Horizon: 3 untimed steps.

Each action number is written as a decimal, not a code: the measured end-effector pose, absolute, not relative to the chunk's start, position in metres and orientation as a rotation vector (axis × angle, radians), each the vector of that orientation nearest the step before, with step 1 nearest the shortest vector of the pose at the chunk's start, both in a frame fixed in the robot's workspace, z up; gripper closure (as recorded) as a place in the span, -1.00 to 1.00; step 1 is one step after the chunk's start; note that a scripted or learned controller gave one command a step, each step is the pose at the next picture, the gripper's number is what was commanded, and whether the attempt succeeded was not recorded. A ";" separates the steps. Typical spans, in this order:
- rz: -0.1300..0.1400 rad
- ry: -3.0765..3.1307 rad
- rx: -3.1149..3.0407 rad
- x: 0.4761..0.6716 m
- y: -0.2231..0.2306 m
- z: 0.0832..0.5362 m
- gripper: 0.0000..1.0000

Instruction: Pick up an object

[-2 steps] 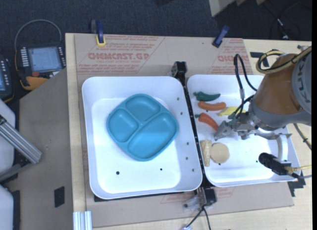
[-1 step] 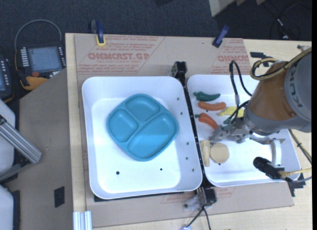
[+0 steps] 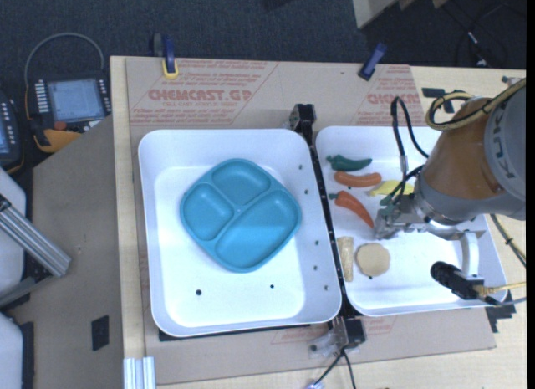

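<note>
My gripper [image 3: 386, 227] low in the right bin [image 3: 418, 295], over the toy food.
I cannot tell how my jaws stand. The round tan piece [image 3: 373, 259] sits just below them, an orange carrot [image 3: 354, 207] just left; a corn cob [image 3: 345, 258] lies against the bin's left wall. Open floor stretches toward the near edge. My arm [image 3: 472, 161] reaches in from the right. A blue tray [image 3: 241, 213] sits in the left bin [image 3: 167, 295]. The board [image 3: 251, 86] reads "CHEMCAST".

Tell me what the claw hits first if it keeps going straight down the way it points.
Most likely the white bin floor, just beside the orange carrot-like piece. The claw hangs right of that piece and above the tan round item; depth is unclear.
</note>
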<state>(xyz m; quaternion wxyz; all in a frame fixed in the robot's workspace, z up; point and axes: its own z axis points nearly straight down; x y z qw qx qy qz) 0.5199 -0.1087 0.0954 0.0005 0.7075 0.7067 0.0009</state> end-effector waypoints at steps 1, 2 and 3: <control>0.004 2.217 2.218 0.521 -0.116 0.140 1.00; 0.005 2.219 2.216 0.520 -0.114 0.183 1.00; 0.004 2.219 2.217 0.522 -0.114 0.211 1.00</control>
